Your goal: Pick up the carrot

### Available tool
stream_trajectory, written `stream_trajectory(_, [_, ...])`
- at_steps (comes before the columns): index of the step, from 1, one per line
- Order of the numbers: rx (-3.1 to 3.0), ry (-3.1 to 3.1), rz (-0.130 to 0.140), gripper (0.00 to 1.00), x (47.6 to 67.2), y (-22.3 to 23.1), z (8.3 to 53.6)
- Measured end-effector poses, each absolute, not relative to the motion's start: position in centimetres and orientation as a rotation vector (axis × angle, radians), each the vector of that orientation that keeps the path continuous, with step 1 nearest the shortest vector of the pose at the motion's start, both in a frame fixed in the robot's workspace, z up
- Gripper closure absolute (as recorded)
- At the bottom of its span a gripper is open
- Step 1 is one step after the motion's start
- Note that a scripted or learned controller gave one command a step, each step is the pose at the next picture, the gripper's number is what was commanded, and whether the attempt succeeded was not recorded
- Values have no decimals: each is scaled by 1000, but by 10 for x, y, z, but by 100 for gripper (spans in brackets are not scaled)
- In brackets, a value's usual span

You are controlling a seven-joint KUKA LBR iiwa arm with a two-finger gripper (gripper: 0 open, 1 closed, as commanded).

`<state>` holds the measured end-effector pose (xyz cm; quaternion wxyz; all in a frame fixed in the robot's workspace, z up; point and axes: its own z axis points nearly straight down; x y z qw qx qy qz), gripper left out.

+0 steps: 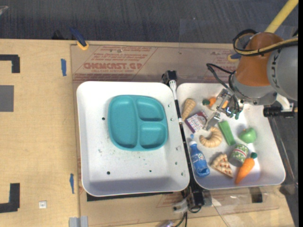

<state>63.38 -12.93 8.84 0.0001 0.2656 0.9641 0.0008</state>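
Observation:
The carrot (244,169), orange with a green top, lies in the right bin (274,174) near its front right corner, beside a small can (239,152). My gripper (212,120) hangs over the middle of that bin, slanted down and to the left, above a croissant (211,137) and a purple packet (195,122). It is well apart from the carrot, up and to the left of it. Nothing can be seen held in it.
The right bin also holds a green stick-shaped item (226,132), a green fruit (248,135), a pizza slice (222,165), a blue bottle (198,159), a tan cone (188,107) and a small orange piece (211,100). A teal divided plate (138,122) lies in the left bin (94,174).

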Motion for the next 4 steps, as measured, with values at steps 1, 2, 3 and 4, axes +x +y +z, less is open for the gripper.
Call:
stream_trajectory(1, [1168, 2969, 5, 0, 649, -126, 89])
stream_trajectory(2, [1375, 2837, -15, 0, 651, -109, 88])
stream_trajectory(3, [1533, 2734, -2, 0, 599, -181, 89])
stream_trajectory(4, [1645, 2704, -38, 0, 655, -156, 88])
